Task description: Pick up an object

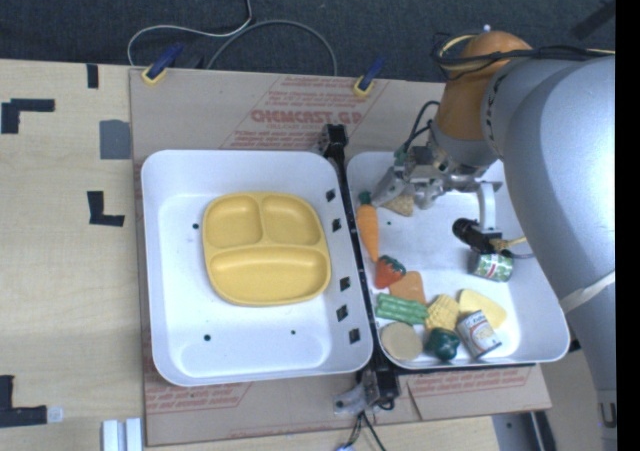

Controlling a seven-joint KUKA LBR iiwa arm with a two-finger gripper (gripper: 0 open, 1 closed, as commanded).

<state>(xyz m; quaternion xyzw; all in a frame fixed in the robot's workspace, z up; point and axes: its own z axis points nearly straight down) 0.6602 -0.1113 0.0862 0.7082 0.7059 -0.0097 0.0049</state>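
Over the far end of the right bin, the gripper hangs low above the white floor; I cannot tell how it is set. Just beside it, toward the divider, lies a carrot, and a pale lump sits right under it. Nearer the camera from the gripper, well apart, are a green can, a cheese wedge and a corn cob. To its left, the other bin holds a yellow tray.
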